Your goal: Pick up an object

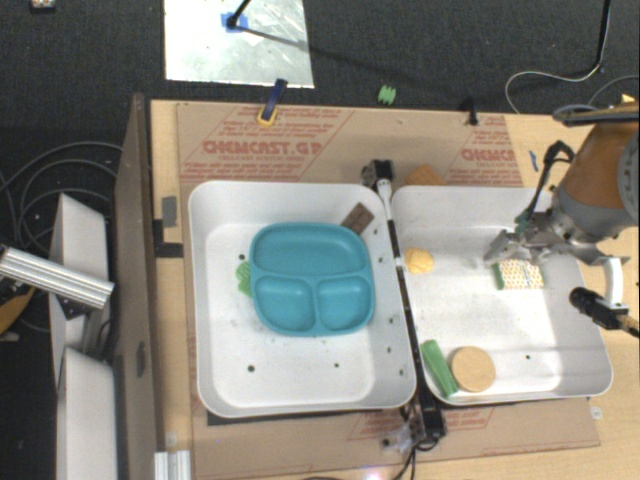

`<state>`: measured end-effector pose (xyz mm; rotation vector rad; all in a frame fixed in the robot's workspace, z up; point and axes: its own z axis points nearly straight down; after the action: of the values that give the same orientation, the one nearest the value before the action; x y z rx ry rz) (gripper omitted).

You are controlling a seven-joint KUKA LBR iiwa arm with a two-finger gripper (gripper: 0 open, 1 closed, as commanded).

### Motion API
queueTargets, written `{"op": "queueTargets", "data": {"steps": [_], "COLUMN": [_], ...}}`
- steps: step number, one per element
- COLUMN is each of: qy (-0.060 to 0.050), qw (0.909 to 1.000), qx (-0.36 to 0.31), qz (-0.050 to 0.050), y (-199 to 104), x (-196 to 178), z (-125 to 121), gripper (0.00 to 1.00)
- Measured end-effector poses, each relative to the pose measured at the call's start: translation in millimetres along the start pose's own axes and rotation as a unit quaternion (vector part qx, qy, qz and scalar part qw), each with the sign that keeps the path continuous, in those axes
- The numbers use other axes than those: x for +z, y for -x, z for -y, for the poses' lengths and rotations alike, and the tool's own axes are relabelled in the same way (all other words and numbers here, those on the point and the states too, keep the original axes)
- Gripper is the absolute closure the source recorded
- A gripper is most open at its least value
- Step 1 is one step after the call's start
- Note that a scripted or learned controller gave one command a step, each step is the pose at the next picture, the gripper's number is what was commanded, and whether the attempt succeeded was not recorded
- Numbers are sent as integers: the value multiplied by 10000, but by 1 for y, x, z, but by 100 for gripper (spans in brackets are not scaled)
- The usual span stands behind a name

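Claw [512, 252] of the grey arm hangs low in the right bin [560, 376], directly over a patterned patch with a green strip [519, 274]; its grip state I cannot tell. Likely the descent-to-grasp step; next it needs a firm close, then a lift. A yellow lump [420, 261] lies nearby, and a tan disc [473, 368] sits further off.

Smooth matt teal plastic tray [310, 278]
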<state>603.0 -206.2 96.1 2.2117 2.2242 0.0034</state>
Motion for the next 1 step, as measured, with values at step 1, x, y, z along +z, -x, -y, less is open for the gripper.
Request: {"op": "queueTargets", "data": {"steps": [1], "qy": [32], "qw": [10000], "qx": [-11], "qz": [-14], "y": [-1], "x": [-14], "z": [-2], "gripper": [100]}}
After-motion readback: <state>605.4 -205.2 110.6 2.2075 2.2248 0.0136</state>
